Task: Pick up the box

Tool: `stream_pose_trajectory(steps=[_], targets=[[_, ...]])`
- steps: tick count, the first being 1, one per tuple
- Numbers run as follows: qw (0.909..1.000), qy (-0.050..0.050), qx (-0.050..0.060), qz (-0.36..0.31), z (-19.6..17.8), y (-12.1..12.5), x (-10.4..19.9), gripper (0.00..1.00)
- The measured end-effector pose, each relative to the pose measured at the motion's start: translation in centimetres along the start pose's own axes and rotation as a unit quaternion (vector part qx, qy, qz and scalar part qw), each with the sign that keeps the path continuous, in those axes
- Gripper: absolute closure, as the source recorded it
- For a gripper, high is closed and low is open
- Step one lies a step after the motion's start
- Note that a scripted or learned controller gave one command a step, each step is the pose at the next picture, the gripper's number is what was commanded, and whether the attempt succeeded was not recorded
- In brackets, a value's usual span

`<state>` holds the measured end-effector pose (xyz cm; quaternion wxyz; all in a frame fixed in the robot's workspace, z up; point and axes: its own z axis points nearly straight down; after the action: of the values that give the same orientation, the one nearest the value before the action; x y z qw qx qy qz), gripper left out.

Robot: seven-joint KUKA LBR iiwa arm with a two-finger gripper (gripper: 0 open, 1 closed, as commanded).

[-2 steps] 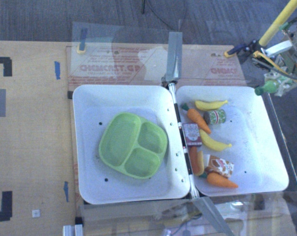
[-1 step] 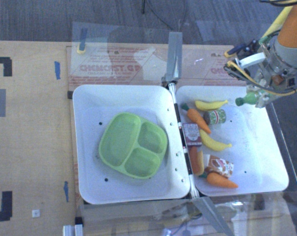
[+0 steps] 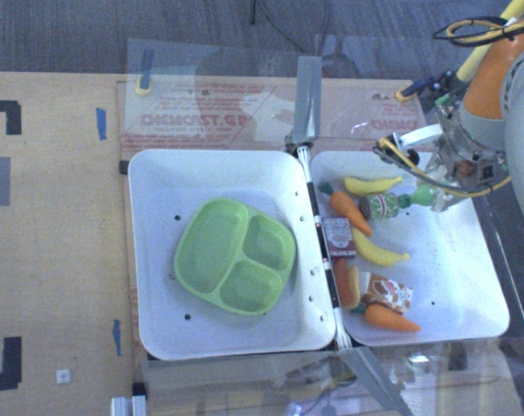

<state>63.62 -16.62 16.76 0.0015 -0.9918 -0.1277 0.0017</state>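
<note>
the approach is judged to be in hand: the end effector (image 3: 459,173) is seen at the far right of the right bin (image 3: 469,276), nothing gripped; how far it is opened cannot be told. the box (image 3: 391,292) lies at the near side, touching a carrot (image 3: 390,318). a reach nearward and a descent are called for. bananas (image 3: 378,250), a bottle (image 3: 398,204) and a green plate (image 3: 236,256) lie around.

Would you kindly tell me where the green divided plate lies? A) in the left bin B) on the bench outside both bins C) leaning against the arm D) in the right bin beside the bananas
A: the plate lies flat in the left bin, apart from the food in the right bin.
</note>
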Motion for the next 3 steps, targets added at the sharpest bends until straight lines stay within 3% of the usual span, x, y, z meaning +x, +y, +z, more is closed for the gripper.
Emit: stream_pose_trajectory(steps=[1, 2, 3], targets=[[0.9997, 0.001, -0.001, 0.024, -3.1, 1.0, 1.0, 1.0], [0.9999, 0.0, 0.0, 0.015, 5.3, 2.1, 1.7, 1.0], [0.9996, 0.002, -0.001, 0.027, -3.1, -0.3, 2.2, 1.0]])
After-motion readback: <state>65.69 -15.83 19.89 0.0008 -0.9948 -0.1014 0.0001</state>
